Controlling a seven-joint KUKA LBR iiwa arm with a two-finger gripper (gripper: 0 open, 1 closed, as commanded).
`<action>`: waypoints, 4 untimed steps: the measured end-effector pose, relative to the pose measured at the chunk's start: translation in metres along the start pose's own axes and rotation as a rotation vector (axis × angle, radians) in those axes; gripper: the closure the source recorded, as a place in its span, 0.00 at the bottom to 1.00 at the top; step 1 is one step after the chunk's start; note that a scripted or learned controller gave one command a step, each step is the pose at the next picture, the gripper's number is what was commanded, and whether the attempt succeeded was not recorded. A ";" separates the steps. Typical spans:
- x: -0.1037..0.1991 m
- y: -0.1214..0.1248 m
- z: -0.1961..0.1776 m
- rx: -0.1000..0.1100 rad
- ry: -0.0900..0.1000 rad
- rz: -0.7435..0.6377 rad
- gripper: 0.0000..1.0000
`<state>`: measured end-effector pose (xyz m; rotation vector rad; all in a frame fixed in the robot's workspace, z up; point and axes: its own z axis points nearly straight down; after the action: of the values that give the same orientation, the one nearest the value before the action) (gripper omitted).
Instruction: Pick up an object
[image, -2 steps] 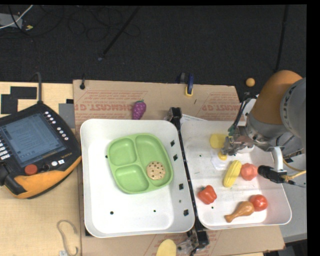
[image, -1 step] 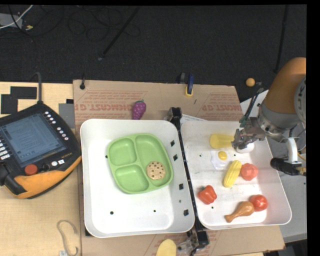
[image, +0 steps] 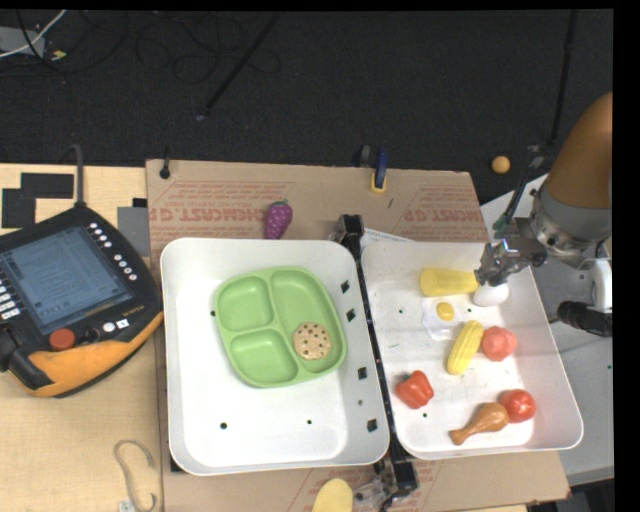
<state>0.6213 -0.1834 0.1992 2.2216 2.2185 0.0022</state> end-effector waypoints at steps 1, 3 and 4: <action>-0.002 0.000 -0.030 0.000 0.000 0.001 1.00; 0.115 -0.021 -0.027 0.007 0.002 -0.004 1.00; 0.163 -0.033 -0.034 0.007 0.002 -0.004 1.00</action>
<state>0.5880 -0.0202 0.2335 2.2219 2.2272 -0.0024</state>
